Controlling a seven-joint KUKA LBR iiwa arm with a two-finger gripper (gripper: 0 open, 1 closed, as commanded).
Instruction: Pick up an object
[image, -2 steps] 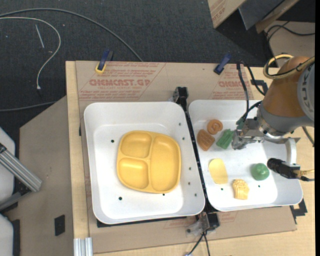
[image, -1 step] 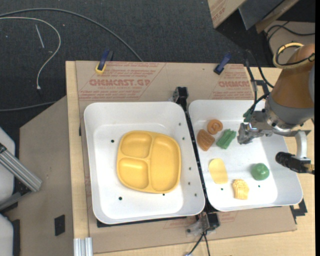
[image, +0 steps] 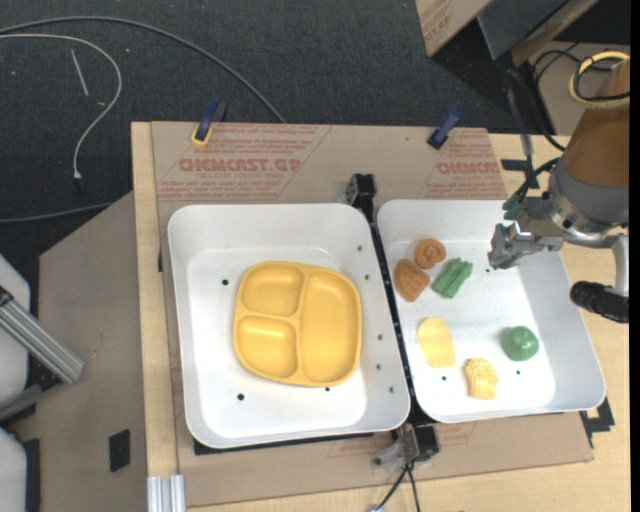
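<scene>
Bench surface (image: 150, 330) reads as brown cardboard sheeting with red printed lettering, held at the far edge by two blue clamps (image: 208, 120). Around it I see dark carpet floor (image: 300, 50), a thin white cable (image: 95, 100) looped at upper left, and a cardboard box (image: 450, 20) at the top.

Two white bins sit side by side on the sheeting, touching along a black centre strip. Left bin (image: 190, 260) holds one yellow divided tray (image: 298, 322), three compartments, lying flat near the bin's middle.

Right bin (image: 570, 330) holds the candidate objects, all resting on the bin floor, well apart from the tray:
- orange round piece (image: 430, 252), far left of the bin
- brown-orange lump (image: 411, 280), just beside it, nearer the camera
- green ridged piece (image: 452, 277), just right of the lump, lying at a slant
- pale yellow piece (image: 436, 341), mid-left
- yellow knobbly piece (image: 481, 378), near the front edge
- green round piece (image: 520, 343), toward the right

Gripper (image: 505, 248) is over the far part of the right bin, to the right of the green ridged piece and apart from it. From my remote view I see nothing between its jaws; the tips are dark and small, and I cannot tell how far apart they stand. Arm's orange band (image: 600, 150) is at the right edge above the wrist.
</scene>
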